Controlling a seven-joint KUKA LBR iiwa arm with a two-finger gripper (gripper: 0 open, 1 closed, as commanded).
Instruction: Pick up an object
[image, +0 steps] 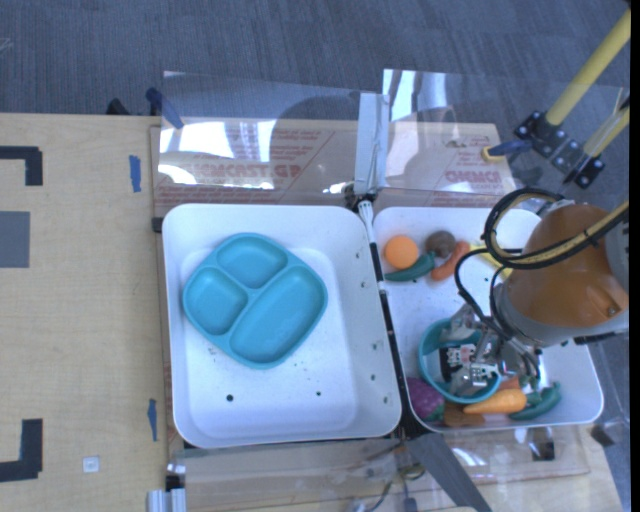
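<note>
My gripper (470, 372) is down in the right bin (575, 375), over a teal bowl (432, 352) near the bin's front. Its fingers are lost among the wrist parts and the bowl. An orange carrot-like piece (492, 403) and a green piece (545, 400) lie just in front of it. A magenta object (425, 400) sits at the front left corner. At the back of this bin lie an orange ball (401, 250), a brown lump (439, 241) and a small orange and green piece (445, 264).
The left bin (330, 400) holds a blue divided plate (255, 298). The arm's orange band (570, 270) and black cables (500, 240) hang over the right bin's back right. Clear plastic walls (300, 150) stand behind both bins.
</note>
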